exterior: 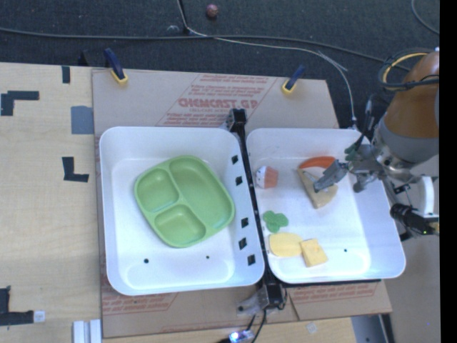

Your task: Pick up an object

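in the right bin [371, 259], toward its upper middle, a tan wedge [321, 194] like a slice of toy bread or cheese lay flat, with an orange-red curved piece [314, 163] just above it. the gripper [341, 176] sat low over the wedge's upper right corner, one dark finger lying across it; whether the fingers were spread or closed could not be told, and nothing showed plainly between them. the wedge looked light, stiff and smooth, likely slippery plastic, so the best hold seemed across its narrower flat sides near the thick end rather than the tapering tip. outward from it, a small red and white piece [266, 177] rested near the divider, a green leafy piece [275, 221] lower down, then a yellow round piece [285, 245] touching a yellow block [313, 252]. the left bin [118, 191] held a green divided plate [184, 200]
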Controlling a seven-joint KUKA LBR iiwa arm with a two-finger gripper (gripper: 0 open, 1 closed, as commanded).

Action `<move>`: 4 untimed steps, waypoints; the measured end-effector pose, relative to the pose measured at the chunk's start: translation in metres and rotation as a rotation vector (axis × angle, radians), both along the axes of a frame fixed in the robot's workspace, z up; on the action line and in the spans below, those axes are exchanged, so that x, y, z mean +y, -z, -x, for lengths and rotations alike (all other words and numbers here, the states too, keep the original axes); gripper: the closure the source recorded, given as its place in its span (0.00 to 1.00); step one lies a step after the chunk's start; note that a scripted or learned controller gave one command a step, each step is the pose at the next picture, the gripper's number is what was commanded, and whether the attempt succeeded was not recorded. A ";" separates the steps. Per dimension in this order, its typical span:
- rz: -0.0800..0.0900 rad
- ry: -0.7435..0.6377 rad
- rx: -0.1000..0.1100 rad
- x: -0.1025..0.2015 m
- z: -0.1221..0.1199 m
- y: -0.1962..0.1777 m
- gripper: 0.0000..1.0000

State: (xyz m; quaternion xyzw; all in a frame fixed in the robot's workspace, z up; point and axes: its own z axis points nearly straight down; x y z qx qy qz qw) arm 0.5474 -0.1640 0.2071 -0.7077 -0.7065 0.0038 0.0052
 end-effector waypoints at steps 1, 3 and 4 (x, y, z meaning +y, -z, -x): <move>0.002 -0.003 -0.011 0.000 -0.003 -0.006 0.00; 0.001 -0.003 -0.004 0.020 0.003 0.114 0.00; 0.004 -0.003 -0.014 0.020 0.002 0.121 0.00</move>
